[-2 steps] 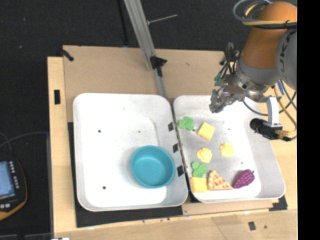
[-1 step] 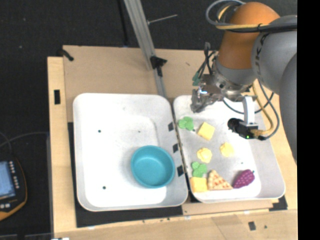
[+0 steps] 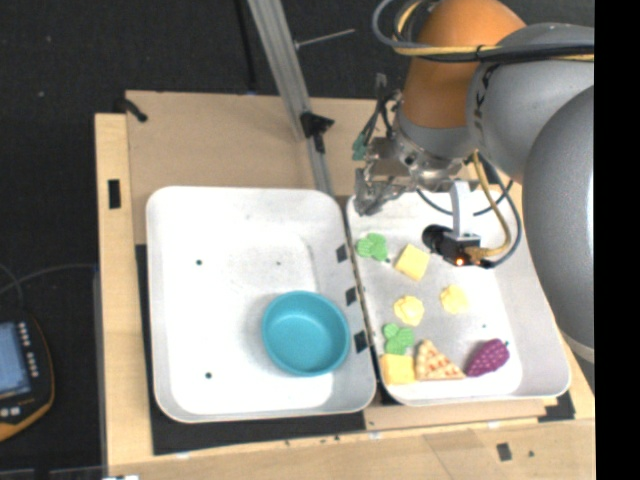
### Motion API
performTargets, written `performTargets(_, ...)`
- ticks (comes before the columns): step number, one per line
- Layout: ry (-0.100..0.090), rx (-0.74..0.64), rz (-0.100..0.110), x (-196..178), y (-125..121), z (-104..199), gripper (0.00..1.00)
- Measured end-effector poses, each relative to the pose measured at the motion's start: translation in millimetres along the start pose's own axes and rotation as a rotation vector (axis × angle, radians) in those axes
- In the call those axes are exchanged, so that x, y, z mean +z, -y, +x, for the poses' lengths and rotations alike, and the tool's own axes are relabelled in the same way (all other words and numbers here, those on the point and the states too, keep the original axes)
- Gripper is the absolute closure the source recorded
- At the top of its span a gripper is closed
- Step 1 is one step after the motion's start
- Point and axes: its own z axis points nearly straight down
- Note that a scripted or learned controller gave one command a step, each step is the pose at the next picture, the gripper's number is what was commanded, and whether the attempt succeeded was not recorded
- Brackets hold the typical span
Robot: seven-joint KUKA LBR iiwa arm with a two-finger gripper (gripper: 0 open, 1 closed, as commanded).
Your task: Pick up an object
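Pizza slice (image 3: pixel 436 362): right bin (image 3: pixel 520 298), front edge, beside grapes (image 3: pixel 487 357).
Bowl (image 3: pixel 304 332): left bin (image 3: pixel 200 298).
Hand (image 3: pixel 372 190): above right bin's back corner; grip cannot be told.

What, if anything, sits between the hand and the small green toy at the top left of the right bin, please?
Nothing visible does. The hand hangs over the right bin's top-left corner, and the green toy lies just below it in the view, with bare white floor between them. The yellow block lies beside the toy, to its right.

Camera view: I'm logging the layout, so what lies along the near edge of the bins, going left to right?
Blue bowl → yellow block → pizza slice → purple grapes.
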Motion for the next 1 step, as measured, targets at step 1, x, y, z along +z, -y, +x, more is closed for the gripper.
performTargets(1, 0.0, 0.0, 0.001, 14.2, -15.8, 49.7, 1.0)
